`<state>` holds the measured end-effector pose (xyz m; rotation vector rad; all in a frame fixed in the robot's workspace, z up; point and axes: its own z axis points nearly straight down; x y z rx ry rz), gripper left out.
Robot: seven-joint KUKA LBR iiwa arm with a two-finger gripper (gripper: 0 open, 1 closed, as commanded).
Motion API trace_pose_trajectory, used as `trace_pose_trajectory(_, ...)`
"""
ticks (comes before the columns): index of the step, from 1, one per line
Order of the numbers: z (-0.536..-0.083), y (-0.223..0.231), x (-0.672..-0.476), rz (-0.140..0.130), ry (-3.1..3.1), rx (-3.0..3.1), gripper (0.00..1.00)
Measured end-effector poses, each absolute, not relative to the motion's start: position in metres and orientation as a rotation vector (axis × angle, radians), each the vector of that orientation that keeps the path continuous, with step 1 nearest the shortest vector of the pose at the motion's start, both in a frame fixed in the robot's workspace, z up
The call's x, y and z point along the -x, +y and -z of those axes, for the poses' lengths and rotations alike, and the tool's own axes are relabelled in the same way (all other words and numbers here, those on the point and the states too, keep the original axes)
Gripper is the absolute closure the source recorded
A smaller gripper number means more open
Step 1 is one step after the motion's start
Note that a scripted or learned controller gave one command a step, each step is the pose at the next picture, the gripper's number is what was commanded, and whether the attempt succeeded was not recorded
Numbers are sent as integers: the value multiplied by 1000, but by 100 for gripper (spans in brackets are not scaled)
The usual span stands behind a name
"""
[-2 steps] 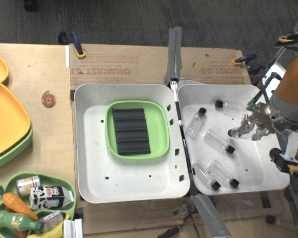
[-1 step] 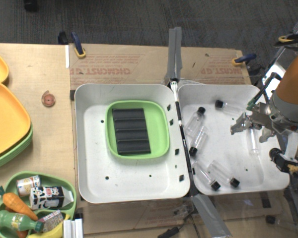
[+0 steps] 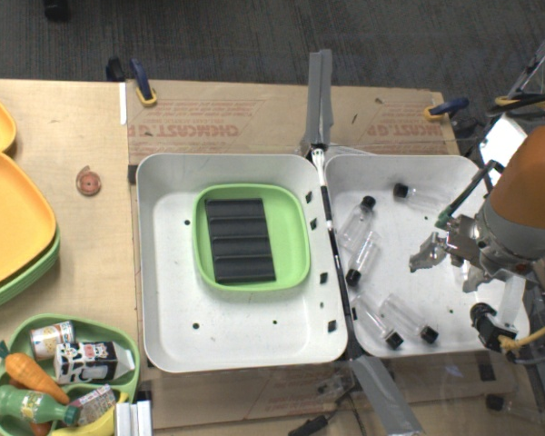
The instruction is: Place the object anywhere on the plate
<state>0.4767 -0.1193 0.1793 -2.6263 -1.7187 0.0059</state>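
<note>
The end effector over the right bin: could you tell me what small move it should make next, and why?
Probably a short shift toward the nearest clear vial and down onto it. The end effector hangs over bare bin floor with nothing visible between its fingers, and the green plate in the left bin holds only a black ridged block.

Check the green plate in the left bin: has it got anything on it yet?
Only a black ridged insert lies on the green plate. The clear vials lie flat in the right bin, beside the gripper.
</note>
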Motion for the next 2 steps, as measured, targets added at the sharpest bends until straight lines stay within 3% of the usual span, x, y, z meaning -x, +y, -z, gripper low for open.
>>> trace_pose_trajectory(1, -326, -178, -478, -6, -1716, 2632, 0)
trace_pose_trajectory(2, -187, -191, -476, -7, -1449, 2784, 0)
